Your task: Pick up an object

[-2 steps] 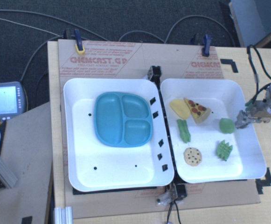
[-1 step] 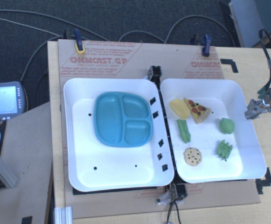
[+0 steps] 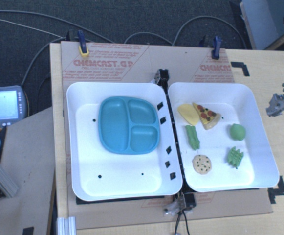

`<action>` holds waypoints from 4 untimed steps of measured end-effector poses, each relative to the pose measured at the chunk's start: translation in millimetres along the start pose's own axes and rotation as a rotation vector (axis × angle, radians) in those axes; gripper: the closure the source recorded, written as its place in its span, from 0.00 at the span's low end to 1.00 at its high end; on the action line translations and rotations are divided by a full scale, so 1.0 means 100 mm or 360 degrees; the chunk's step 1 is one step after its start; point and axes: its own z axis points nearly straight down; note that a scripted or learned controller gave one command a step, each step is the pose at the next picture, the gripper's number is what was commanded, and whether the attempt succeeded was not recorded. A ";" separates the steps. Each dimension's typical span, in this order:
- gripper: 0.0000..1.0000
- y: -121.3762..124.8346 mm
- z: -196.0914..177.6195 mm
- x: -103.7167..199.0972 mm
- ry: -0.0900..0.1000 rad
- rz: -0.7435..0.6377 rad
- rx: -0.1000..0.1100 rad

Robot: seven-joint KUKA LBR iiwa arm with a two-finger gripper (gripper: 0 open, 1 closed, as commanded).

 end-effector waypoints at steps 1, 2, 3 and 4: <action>1.00 0.05 0.10 0.50 0.0009 -0.0006 0.0014; 1.00 -0.02 0.26 1.05 0.0009 -0.0004 0.0016; 1.00 -0.11 0.42 1.56 0.0008 -0.0003 0.0017; 1.00 -0.22 0.37 2.05 0.0009 -0.0006 0.0016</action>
